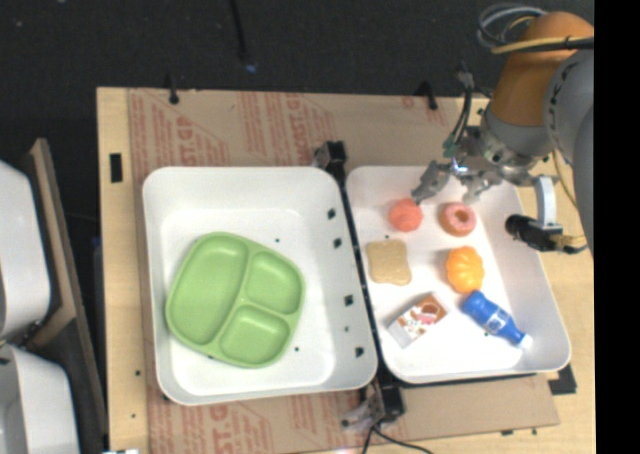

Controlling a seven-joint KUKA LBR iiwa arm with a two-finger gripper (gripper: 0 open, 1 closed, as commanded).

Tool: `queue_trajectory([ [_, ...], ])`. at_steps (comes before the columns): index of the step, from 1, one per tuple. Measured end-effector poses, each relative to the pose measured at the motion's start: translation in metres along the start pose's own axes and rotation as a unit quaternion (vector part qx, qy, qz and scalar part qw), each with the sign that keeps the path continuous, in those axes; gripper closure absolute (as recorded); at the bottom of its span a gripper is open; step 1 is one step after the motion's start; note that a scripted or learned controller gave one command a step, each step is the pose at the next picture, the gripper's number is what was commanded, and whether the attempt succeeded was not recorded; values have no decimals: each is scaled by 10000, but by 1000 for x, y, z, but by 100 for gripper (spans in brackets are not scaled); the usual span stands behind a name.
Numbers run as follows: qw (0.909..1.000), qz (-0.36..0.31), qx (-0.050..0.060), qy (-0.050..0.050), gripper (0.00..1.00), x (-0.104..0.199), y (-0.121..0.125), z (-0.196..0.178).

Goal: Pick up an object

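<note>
Hovering with fingers spread and nothing between them, the grey two-finger gripper [452, 180] sits at upper right above a small pink rounded toy [405, 215] in the right white bin [540, 302]; probably light, smooth, best pinched across its middle.

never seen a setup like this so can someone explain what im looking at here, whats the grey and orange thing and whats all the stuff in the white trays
The grey and orange thing is a robot arm reaching in from the right. At its end is a gripper with two fingers, spread open above the right tray with nothing between them. The single picture comes from one camera fixed above the bench, looking down at a slant.

The left tray holds a green divided plate. The right tray holds small toy-like items: a pink ball, a pink doughnut, a tan slice of toast, an orange fruit, a blue bottle and a small red and white box. The arm's job is to pick one up.
</note>
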State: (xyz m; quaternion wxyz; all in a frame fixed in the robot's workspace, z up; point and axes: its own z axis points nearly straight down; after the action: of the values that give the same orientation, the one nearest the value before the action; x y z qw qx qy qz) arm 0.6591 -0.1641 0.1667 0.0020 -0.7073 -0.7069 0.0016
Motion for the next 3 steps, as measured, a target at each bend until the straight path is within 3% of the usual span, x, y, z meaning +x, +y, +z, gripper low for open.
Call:
queue_trajectory([
  [1, 10000, -4, -58, -4, 0, -2, -1, 37],
  [2, 10000, -2, -62, -10, 100, -3, -1, 26],
  [3, 10000, -1, -48, -8, 100, -6, 6, -19],
])
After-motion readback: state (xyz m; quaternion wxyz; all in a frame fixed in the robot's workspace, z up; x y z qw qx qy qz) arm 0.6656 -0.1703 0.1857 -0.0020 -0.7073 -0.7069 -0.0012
